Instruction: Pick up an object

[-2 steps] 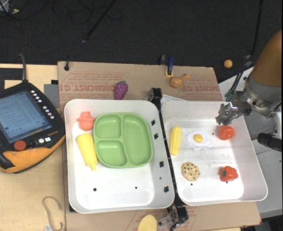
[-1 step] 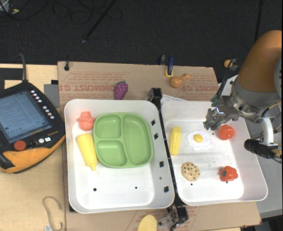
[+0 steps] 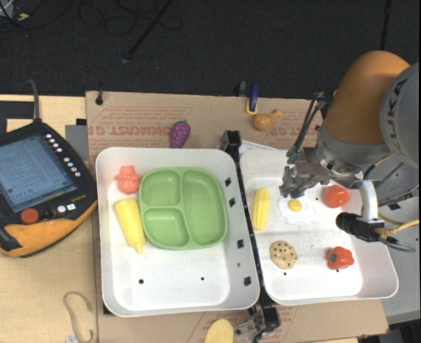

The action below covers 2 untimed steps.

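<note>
**End effector low over the fried egg in the right bin**

On the worktop's far left sits a teach pendant [image 3: 31, 184], well apart from the bins and out of the arm's reach. The left bin [image 3: 169, 291] holds a green divided plate [image 3: 183, 209] near its middle, with a yellow bottle-shaped toy [image 3: 130, 224] just beside the plate's left edge and a pink toy [image 3: 127, 180] above that; these look like loosely scattered pick candidates. A purple toy [image 3: 180, 133] and an orange one [image 3: 266, 119] lie on the cardboard behind the bins.

In the right bin [image 3: 371, 288], a corn cob [image 3: 261, 208] lies along the left wall, a cookie [image 3: 283, 254] below it, a fried egg [image 3: 294, 206] near the middle, and two red toys [image 3: 335, 195] [image 3: 341, 258] farther right (spread apart, which should ease a single grasp).

The arm leans in from the right, wrist pitched down, with the end effector [image 3: 294, 184] just above the fried egg, the likely target. Whether its fingers are spread or closed cannot be told, and nothing is visibly held
</note>
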{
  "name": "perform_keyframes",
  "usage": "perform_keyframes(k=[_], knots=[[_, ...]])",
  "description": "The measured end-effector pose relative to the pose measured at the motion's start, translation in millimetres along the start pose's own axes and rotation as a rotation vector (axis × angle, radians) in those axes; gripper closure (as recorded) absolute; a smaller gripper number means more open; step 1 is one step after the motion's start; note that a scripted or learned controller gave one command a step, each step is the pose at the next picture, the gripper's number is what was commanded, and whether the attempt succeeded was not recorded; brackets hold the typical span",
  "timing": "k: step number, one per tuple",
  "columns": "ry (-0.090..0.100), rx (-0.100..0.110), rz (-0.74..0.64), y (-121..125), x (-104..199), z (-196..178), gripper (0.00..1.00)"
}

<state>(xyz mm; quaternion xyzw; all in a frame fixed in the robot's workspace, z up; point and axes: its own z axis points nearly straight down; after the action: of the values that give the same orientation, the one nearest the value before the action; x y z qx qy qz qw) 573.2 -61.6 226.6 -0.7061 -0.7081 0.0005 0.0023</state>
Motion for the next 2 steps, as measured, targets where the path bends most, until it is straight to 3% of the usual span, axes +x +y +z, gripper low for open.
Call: perform_keyframes(k=[2], knots=[[0.0, 0.0, -0.001, -25, 109, -10, 1.0]])
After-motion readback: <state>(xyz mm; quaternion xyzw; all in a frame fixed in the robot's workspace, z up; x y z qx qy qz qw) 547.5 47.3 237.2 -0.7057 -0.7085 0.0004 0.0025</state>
